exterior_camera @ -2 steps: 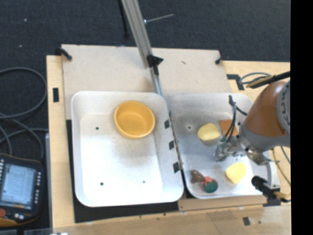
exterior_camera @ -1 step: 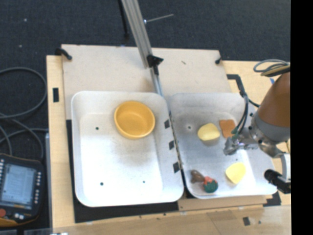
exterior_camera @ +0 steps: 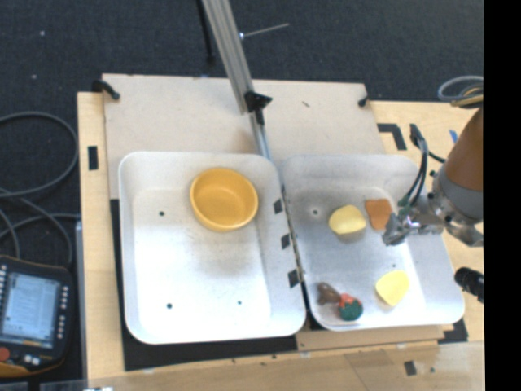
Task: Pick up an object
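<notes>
- Gripper point(exterior_camera: 396, 228) sits low over the right bin point(exterior_camera: 423, 304), near that bin's upper right area, reached in from the right edge.
- Finger state: can't tell, the tip is a small grey blur from this angle. Nothing visibly held.
- Arm point(exterior_camera: 466, 169): orange band and grey wrist above the gripper, dark cables running down its left side.
- Orange block point(exterior_camera: 378, 213) lies just left of the gripper tip, touching or nearly so; can't tell which.
- Pale yellow lump point(exterior_camera: 348, 220) just left of the block, mid bin, close to it but apart.
- Yellow wedge point(exterior_camera: 392, 287) lower right in the bin, below the gripper, well clear of it.
- Brown piece point(exterior_camera: 327, 293) and a green-and-red toy point(exterior_camera: 350, 308) together at the bin's lower left, next to each other by the front wall.
- Left bin point(exterior_camera: 146, 300) holds a yellow bowl point(exterior_camera: 225, 199), upright, in the upper middle, well apart from the arm.
- Bins sit side by side, edges meeting at the centre divider.
- Metal rail point(exterior_camera: 229, 43) slants from top centre down to where the bins meet.
- Pendant point(exterior_camera: 28, 304) with screen on the floor at left, beside looped cables point(exterior_camera: 37, 161).
</notes>
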You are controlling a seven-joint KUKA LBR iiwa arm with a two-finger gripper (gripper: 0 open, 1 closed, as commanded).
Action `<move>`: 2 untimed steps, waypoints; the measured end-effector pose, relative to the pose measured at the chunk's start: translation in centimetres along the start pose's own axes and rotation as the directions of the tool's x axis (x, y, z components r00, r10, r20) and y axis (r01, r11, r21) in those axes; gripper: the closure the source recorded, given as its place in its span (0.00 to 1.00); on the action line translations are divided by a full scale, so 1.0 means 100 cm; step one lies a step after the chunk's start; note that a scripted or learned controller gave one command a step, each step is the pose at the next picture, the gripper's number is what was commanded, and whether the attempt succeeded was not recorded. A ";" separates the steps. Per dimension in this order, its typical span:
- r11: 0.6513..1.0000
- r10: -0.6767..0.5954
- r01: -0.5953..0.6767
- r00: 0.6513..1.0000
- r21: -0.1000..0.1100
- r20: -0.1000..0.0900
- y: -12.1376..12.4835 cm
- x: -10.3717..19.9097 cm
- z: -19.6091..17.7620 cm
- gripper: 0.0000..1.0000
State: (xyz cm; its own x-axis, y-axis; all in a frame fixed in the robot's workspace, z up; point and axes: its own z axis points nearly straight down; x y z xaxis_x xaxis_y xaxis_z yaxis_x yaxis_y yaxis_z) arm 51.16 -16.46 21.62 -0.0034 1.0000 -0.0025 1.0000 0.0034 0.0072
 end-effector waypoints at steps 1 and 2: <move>1.000 0.000 0.000 1.000 0.000 0.000 0.002 -0.002 -0.044 1.00; 1.000 -0.003 0.003 1.000 0.005 -0.003 0.003 0.045 -0.033 1.00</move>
State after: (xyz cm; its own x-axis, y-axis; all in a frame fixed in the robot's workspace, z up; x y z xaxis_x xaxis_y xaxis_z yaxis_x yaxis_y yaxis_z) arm 51.41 -11.98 24.90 -0.0059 1.0000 0.0001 1.0000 0.0059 0.0019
